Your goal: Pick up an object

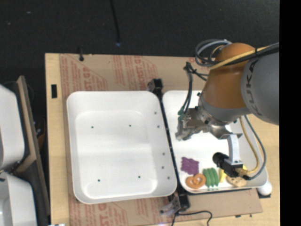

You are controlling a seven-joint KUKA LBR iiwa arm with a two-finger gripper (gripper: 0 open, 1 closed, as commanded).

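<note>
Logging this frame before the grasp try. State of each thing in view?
tool: in the right bin, near its left wall, apart from the items
purple piece: lying loose on the bin floor
orange ring: lying flat by the front wall
green piece: lying right beside the ring
right bin: flat on the bench, holds the three items
left bin: flat, rim against the right bin

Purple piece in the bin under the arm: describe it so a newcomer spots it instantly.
Find the right-hand white bin, under the arm. A small cluster of coloured items lies near its lower edge in the view. The purple piece is the only purple one, just above the orange ring and up-left of the green piece.
</note>
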